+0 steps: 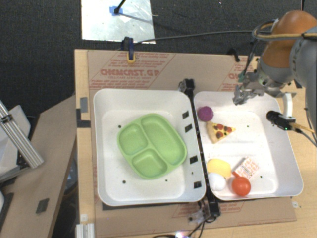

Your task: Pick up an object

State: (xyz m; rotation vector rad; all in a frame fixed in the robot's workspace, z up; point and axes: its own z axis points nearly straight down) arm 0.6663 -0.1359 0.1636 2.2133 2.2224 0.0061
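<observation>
In the right bin [292, 167], pizza slice [220, 131] points right.

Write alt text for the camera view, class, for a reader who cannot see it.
A robot arm's gripper hangs over the far edge of the right bin, which holds a purple ball, pizza slice, lemon, egg, tomato and packet. The left bin holds a green tray.

Two bins [148, 95], one tray [151, 145], six toys [220, 131].
</observation>
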